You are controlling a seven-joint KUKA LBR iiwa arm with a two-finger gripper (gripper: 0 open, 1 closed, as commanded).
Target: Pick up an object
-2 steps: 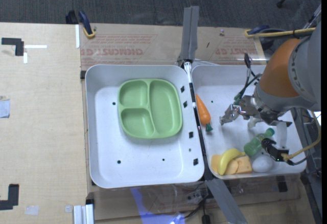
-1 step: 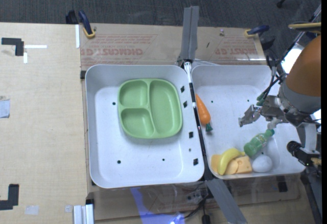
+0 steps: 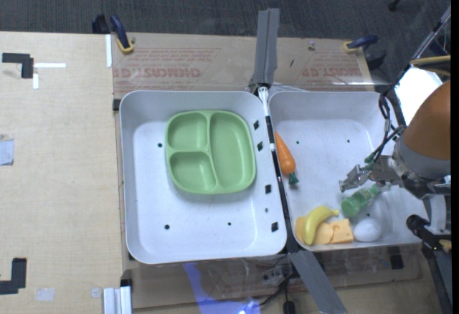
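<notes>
Green and translucent, a small bottle point(image 3: 361, 199) lies tilted on the floor of the right bin point(image 3: 323, 119), toward its near right corner, and it is the thing closest to the end effector point(image 3: 361, 178). That end effector sits just above and to the left of the bottle, over the bin floor; its metal tips point(image 3: 351, 182) point left, and whether they are spread or pressed together cannot be told, nor whether they touch the bottle. Just near of the bottle rests a white egg-like object point(image 3: 367, 231) against the bin's near wall. To its left lies a yellow wedge point(image 3: 343, 231), then a pale orange round piece point(image 3: 325, 234) and a banana point(image 3: 314, 221), all close together along the near edge. Further left and farther back, a carrot point(image 3: 285, 155) lies by the wall that the two bins share, its green end pointing near. The arm point(image 3: 430, 130), grey with an orange band, comes in from the right over the bin's rim. In the left bin point(image 3: 143, 226) a green divided plate point(image 3: 211, 152) with three compartments sits on the floor, toward the far side. Both bins rest on a surface point(image 3: 54, 162) of light wood, with cardboard point(image 3: 193, 65) behind them.
</notes>
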